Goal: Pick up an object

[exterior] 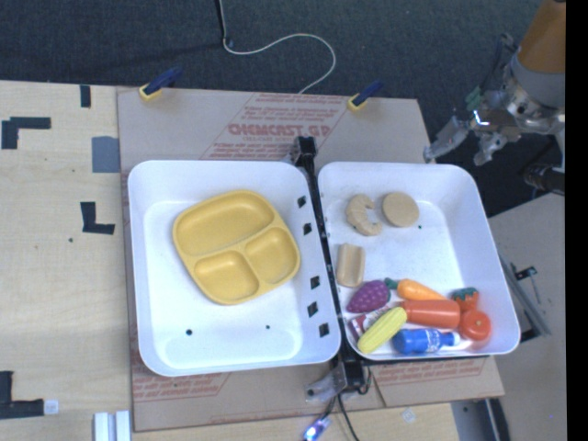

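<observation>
My gripper (465, 145) hangs above the bench just beyond the far right corner of the right bin (459, 180), open with nothing between its fingers. In that bin lie a tan croissant (364, 216), a round cookie (401, 209) and a beige bread slice (350, 265). Along its near side are crowded purple grapes (369, 295), a carrot (421, 290), a yellow corn cob (381, 329), an orange-red sausage (433, 314), a red tomato (475, 324) and a blue bottle (423, 342). All the objects are well apart from the gripper.
The left bin (152, 274) holds a yellow divided plate (237, 244). A black divider strip (315, 246) runs between the bins. A white cable (276, 44) loops on the dark floor behind, and blue-yellow clamps (161, 83) pin the cardboard.
</observation>
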`<state>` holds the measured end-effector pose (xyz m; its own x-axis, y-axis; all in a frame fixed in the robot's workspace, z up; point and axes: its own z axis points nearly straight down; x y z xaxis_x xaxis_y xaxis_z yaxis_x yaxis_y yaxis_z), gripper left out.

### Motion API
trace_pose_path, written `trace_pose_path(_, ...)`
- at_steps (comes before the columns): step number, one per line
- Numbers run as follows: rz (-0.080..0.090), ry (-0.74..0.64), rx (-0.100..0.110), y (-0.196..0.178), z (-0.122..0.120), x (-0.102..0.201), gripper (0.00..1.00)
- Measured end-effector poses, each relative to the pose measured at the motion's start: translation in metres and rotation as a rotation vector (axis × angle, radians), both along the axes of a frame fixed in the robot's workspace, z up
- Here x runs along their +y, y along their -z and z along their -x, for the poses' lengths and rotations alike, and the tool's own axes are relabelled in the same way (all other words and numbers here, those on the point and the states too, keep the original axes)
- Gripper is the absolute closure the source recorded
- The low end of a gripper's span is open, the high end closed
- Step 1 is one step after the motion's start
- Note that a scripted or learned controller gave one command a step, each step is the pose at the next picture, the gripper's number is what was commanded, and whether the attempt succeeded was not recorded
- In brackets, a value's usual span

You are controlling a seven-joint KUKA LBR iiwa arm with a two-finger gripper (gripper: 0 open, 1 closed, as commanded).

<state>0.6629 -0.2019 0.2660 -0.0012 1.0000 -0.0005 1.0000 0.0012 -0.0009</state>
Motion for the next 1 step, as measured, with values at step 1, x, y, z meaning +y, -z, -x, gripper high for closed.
trace_pose_path(1,0.002,-0.005,-0.013,-0.1274,0.0157,0.0412,0.00)
